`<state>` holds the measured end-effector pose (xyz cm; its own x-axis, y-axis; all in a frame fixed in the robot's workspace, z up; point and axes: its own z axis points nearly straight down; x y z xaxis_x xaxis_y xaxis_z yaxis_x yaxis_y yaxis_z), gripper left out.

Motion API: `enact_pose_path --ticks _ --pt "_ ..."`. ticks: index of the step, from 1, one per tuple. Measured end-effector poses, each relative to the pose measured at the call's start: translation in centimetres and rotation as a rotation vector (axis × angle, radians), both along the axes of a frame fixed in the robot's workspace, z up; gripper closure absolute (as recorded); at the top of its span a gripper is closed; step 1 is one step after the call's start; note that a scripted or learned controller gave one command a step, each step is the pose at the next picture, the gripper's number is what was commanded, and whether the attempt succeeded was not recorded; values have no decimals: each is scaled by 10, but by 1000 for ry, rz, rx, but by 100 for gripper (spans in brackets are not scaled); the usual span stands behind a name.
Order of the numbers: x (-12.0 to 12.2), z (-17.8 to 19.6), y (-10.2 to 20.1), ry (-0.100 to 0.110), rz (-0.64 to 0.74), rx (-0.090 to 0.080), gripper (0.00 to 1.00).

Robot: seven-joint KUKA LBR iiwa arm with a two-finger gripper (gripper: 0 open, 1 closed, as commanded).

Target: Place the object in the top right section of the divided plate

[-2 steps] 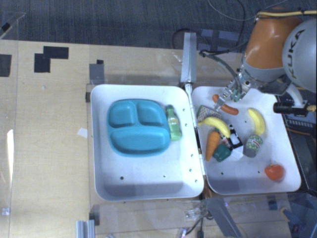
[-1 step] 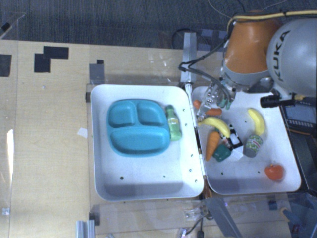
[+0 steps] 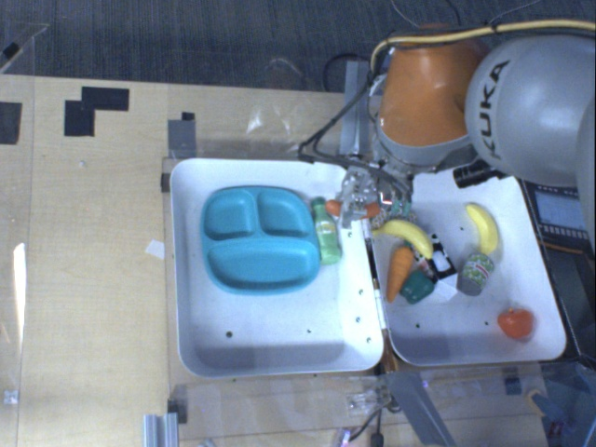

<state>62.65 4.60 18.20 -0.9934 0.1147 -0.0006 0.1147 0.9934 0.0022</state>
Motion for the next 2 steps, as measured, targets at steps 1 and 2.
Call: enact_pose_path --ticks 1,2 --pt "26 15 45 -4 108 0 100" --pt "26 15 45 -4 107 0 0"
